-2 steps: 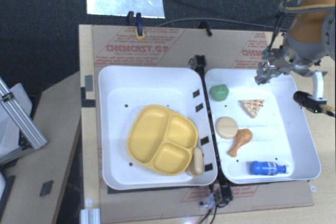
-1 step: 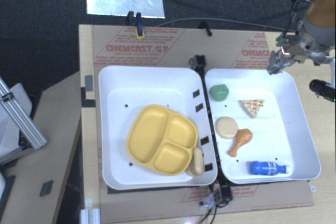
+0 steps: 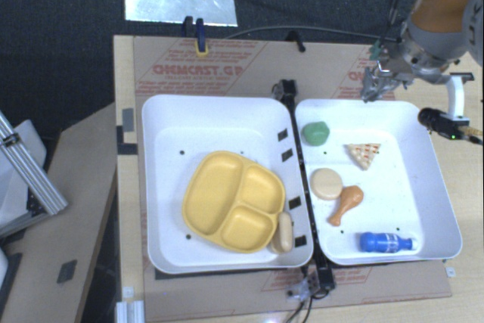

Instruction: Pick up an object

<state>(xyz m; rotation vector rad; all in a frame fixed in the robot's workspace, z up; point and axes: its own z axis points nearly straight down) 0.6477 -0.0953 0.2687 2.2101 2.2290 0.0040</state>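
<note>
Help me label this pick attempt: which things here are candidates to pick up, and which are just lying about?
Candidates:
green ball
pizza slice
round biscuit
drumstick
blue bottle
bread roll

Lying about:
yellow tray
white bins
clamp

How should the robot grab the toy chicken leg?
Probably from straight above, closing on the thin bone end of the chicken leg. It lies flat and slanted in the right bin, and that narrow lower-left end is clear of the round cookie beside its fat end. The gripper is above the bin's far edge.
</note>
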